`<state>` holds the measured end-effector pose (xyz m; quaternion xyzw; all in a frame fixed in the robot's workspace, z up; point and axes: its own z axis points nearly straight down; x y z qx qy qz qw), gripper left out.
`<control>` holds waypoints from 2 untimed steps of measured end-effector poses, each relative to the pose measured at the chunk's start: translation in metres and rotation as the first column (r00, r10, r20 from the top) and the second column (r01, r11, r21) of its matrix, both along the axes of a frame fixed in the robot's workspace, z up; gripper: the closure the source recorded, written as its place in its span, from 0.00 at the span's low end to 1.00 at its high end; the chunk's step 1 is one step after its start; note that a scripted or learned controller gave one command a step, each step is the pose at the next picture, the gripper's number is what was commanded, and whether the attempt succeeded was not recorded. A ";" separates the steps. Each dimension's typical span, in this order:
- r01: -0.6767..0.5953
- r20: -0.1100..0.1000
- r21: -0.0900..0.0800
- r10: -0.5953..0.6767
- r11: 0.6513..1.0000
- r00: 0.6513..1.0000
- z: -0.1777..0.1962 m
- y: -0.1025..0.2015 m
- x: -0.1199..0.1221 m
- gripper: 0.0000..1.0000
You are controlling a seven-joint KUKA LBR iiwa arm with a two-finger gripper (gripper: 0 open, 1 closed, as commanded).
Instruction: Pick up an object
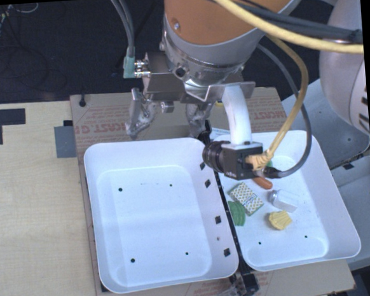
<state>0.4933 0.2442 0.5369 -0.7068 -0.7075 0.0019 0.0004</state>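
My gripper (168, 120) hangs high above the back edge of the left bin (105, 182), under the big orange-banded wrist. Its two fingers (138, 118) stand well apart, open, with only cardboard showing between them. The loose objects lie in the right bin (331, 228), to the right of and below the gripper: a green-and-white checked packet (246, 197), a dark green piece (236, 213) beside the divider, a yellow lump (279, 220), a clear whitish piece (283, 199) and a small orange-red item (262, 183). None of them touches the gripper.
A black unit on a white tube (232, 158), with a yellow cable, hangs over the divider between the bins and hides part of the right bin's back. Both bins rest on a cardboard sheet (106, 121) over a pale wooden bench (31, 220).
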 end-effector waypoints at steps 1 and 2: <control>0.000 0.000 0.000 0.000 1.000 1.000 0.000 0.000 0.000 0.00; 0.000 0.000 0.000 0.000 1.000 1.000 0.000 0.000 0.000 0.00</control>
